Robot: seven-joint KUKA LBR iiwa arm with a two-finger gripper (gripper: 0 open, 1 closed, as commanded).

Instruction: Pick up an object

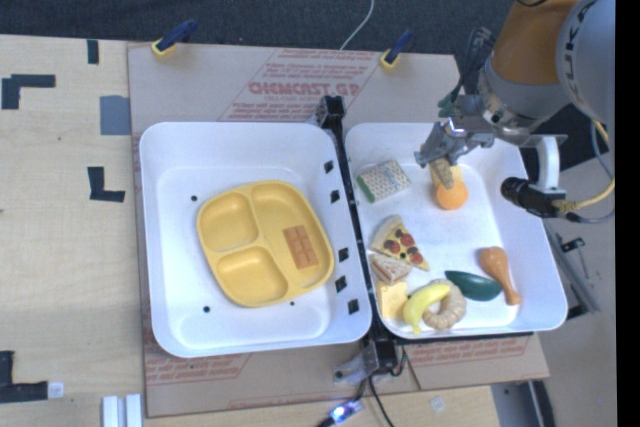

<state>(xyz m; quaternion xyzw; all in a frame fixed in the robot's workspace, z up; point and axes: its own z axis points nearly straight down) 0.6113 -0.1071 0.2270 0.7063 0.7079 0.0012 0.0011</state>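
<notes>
Gripper: the gripper (447, 167) hung over the upper part of the right bin (532, 315), directly above the carrot (449, 189). Arm came in from the right, orange band above the wrist.

Fingers: tips were down at the top end of the carrot, approx. one on each side. Whether they were apart or pressed on it, I cannot tell; the wrist hid the gap. No proof of a hold.

Target place: the carrot lay in the right bin, upper middle, just beside the waffle piece (384, 180) on its left, well apart from the drumstick (498, 271).

Target axis: the long axis seemed to run up-down in the view, slightly tilted. Pale narrow end pointed up toward the gripper, round orange end pointed down toward the near rim. Judgement only, upper end was partly covered.

Step in hand: prob. the descent or the closing on the carrot.

How to do well: close across the short width, i.e. fingers left and right of the axis, not along it. Take it nearer the thick orange part, bec. the narrow end may slip out. Go low enough before closing, then lift straight up.

Other things: pizza slice (400, 243), banana (424, 302) and green piece (473, 284) lay lower in the same bin, not in the way. Yellow tray (262, 242) sat in the left bin (170, 215).
</notes>
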